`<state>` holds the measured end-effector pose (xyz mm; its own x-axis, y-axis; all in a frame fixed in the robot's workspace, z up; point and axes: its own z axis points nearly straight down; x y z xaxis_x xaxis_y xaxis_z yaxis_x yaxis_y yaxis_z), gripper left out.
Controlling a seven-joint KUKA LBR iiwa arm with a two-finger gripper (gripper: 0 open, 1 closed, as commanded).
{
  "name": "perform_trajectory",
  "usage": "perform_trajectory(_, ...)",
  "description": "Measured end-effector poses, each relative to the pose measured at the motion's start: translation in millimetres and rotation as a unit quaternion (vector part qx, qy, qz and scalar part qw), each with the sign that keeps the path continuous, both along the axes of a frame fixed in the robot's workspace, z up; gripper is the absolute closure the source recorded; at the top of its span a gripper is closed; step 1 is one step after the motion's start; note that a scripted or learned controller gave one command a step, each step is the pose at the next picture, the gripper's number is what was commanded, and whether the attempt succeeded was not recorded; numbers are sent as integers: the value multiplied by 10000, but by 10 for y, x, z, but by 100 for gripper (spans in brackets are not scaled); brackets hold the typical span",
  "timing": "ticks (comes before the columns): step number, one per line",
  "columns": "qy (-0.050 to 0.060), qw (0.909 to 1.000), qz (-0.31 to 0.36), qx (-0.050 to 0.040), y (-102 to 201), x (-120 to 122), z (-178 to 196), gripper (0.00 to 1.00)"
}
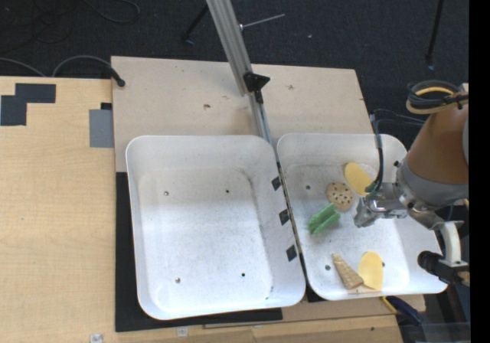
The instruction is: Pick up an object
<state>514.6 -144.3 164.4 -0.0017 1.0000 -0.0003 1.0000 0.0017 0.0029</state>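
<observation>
No object was lifted yet: the gripper [370,210] was lowered into the right bin [321,151] near the cracker-like piece [338,195]; its state could not be told.

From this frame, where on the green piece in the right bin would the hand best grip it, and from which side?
Grip the green piece across its narrow width near the middle, coming straight down from above. It lies flat and elongated, slanting from lower left to upper right, with bare bin floor along both long sides. The hand is just to its right; the round tan piece sits close above.
</observation>
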Motion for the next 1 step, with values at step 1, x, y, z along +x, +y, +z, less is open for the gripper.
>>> perform_trajectory(1, 2, 10000, 1, 0, 20, 70, 445, 100)
